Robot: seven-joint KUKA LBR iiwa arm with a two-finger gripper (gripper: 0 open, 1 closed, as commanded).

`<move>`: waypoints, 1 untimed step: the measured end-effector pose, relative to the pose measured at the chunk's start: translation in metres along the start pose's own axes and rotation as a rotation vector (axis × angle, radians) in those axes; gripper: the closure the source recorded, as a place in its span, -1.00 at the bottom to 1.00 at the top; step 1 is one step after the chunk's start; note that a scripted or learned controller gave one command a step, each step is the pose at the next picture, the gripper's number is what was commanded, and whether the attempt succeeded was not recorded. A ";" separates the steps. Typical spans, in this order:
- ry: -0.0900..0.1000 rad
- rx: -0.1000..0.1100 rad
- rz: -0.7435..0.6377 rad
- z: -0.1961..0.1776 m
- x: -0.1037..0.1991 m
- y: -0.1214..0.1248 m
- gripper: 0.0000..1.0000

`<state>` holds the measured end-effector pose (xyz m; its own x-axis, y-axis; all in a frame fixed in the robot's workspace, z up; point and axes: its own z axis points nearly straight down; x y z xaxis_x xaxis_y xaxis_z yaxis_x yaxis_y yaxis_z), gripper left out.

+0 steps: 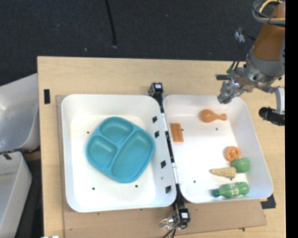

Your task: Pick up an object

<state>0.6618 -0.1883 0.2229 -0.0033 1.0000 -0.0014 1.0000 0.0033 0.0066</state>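
Just below the gripper, in the right bin, lay an orange drumstick toy, apart from it. Whether the gripper was clenched or released could not be told. The toy was probably light, rigid and smooth; its narrow handle, pointing right, looked the surest hold.

A pale wooden bench top carries 2 shallow white plastic bins side by side, the left bin and the right bin, their inner edges touching along a row of small black clips. Dark carpet lies beyond the bench, and a white plastic container stands beside its left edge.
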 end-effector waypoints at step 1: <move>-0.001 -0.001 -0.001 -0.059 -0.010 0.005 1.00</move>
<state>0.6660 -0.1978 0.2824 -0.0046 1.0000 -0.0028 1.0000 0.0047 0.0078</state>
